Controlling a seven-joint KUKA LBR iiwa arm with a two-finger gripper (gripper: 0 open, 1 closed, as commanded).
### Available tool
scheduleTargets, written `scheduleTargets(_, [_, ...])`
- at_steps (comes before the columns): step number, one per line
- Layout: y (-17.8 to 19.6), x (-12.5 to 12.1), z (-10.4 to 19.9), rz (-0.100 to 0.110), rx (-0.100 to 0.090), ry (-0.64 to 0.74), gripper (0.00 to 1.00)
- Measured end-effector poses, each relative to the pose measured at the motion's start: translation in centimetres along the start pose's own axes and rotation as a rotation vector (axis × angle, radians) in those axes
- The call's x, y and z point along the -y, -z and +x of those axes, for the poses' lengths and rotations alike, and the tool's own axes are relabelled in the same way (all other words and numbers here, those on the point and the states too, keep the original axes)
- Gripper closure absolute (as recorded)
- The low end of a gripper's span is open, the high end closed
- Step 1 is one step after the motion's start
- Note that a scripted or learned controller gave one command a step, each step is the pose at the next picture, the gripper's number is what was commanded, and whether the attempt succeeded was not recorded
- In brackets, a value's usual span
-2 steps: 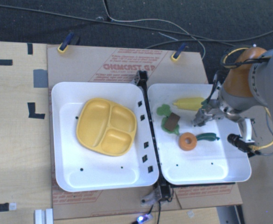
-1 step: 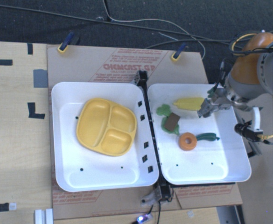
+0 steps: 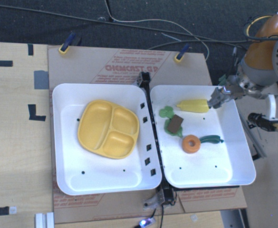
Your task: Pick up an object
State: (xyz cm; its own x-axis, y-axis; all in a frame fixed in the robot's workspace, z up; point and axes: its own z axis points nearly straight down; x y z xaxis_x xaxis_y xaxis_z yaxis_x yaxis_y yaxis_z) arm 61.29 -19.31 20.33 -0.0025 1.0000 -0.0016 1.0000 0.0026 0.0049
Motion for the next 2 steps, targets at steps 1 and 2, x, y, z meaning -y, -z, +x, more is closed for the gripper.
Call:
scheduleTargets(1, [0.9,0.0,0.1,0.005,-0.002,-0.001,1.00])
scheduleTargets(2, [1.9,-0.7,5.8,0.005,-0.003,0.004,1.00])
